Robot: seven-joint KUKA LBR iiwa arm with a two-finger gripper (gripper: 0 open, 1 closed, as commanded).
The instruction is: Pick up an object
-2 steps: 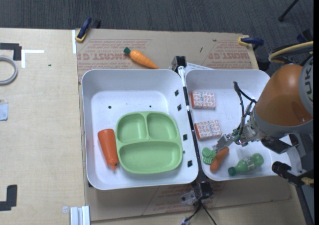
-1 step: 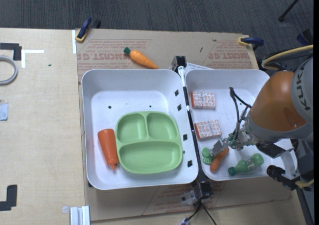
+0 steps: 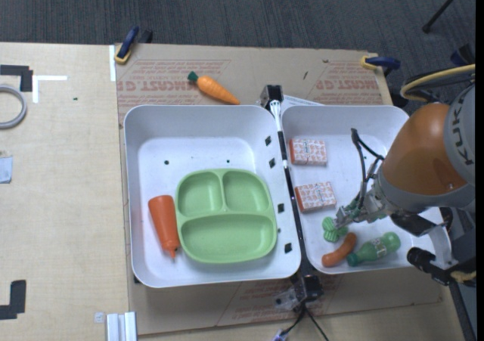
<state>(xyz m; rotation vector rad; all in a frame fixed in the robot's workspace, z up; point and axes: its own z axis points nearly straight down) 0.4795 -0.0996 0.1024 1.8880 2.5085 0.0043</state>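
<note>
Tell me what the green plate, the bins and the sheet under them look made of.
Plate: likely moulded plastic, matte pale green, with smooth rounded dividers.
Bins: probably plastic, white, slightly glossy, with rounded rims and soft highlights.
Sheet: looks like brown cardboard, flat and dull, with red printed lettering.

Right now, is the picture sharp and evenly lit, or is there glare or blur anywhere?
Camera view: even, soft lighting, faint shadows beside the green plate; white bins bright with no harsh glare; the gripper looks slightly soft, its small parts hard to make out.
</note>
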